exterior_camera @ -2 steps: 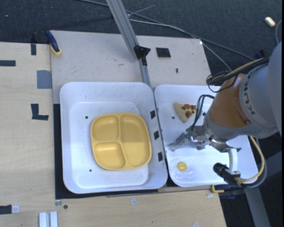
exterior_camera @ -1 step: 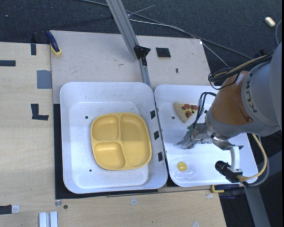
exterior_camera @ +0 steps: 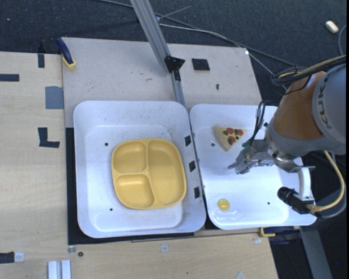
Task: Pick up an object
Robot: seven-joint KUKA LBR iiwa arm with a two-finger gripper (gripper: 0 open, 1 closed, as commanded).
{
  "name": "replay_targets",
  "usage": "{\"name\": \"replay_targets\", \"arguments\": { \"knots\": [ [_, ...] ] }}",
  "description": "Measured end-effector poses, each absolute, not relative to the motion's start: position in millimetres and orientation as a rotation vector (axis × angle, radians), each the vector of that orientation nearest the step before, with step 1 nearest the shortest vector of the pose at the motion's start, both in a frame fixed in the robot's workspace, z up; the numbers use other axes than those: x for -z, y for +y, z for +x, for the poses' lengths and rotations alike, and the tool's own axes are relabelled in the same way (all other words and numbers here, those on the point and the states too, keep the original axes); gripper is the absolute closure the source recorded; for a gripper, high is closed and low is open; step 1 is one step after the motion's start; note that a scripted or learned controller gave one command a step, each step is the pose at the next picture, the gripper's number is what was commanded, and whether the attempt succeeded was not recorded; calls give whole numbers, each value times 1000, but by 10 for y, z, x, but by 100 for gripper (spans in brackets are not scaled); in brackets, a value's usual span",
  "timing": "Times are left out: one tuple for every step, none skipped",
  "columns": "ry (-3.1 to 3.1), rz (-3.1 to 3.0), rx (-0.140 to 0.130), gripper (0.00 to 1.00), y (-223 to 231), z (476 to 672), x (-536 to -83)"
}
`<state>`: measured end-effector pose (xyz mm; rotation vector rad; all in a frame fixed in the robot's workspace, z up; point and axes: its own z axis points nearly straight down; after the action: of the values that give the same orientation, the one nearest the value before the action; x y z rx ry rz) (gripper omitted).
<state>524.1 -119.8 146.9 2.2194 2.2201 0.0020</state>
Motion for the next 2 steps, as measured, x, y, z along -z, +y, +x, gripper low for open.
{"name": "replay_targets", "arguments": {
  "knots": [
    [2220, 2218, -3, 100, -1246, 5341, -2018],
    [2222, 2220, -1, 100, -1244, 5345, -2235]
  ]
}}
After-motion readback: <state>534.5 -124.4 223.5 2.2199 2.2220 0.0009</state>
